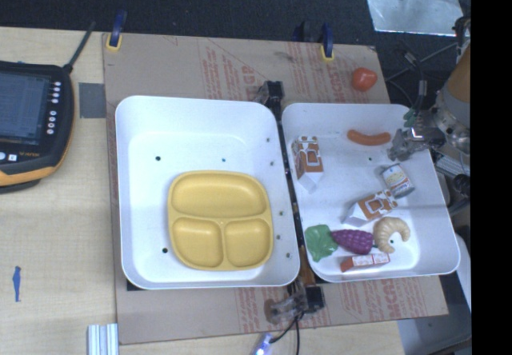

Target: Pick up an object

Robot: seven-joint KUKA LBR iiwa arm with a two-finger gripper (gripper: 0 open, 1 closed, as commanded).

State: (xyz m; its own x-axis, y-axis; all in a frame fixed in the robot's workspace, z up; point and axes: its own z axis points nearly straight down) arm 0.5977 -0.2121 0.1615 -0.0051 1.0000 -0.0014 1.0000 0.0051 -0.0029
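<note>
The right bin [424,261] holds several toy foods: an orange sausage [369,137], a small brown and white carton [308,155], a little can [397,180], an orange and white box [376,205], a croissant [391,229], purple grapes [353,241], a green leafy piece [319,241] and a red and white bar [366,262]. My gripper [406,142] hangs at the bin's right rim, just right of the sausage and above the can. Nothing is seen held in it.
The left bin [144,129] contains a yellow three-compartment plate [220,219]. A red tomato [364,78] lies on the cardboard behind the right bin. An orange-edged control pendant [28,121] rests on the bench at far left. Clamps stand along the cardboard's back edge.
</note>
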